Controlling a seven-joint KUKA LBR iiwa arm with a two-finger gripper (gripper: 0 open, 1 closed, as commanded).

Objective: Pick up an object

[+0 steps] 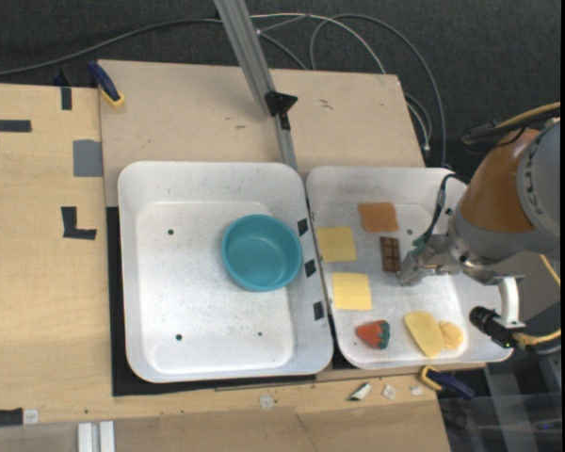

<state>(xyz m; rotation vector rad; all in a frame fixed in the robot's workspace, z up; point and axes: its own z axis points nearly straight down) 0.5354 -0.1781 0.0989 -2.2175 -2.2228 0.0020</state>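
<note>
The right bin (pixel 358 188) holds several small food-like pieces: an orange-brown square (pixel 378 217), a dark brown chocolate bar (pixel 390 252), two pale yellow squares (pixel 336 244) (pixel 351 291), a red strawberry with a green end (pixel 374 333), and a yellow wedge (pixel 424 332) beside a small yellow lump (pixel 449 334). My gripper (pixel 412 269) is low over this bin's right half, right beside the chocolate bar, its tip just right of it. The grey arm with its orange band (pixel 494 196) reaches in from the right.
A teal bowl (pixel 261 251) sits in the left bin (pixel 151 196), towards its right side. A slanted metal pole (pixel 250 45) rises behind the bins. Cables trail across the back of the bench. Small white scraps (pixel 360 392) lie on the bench in front of the right bin.
</note>
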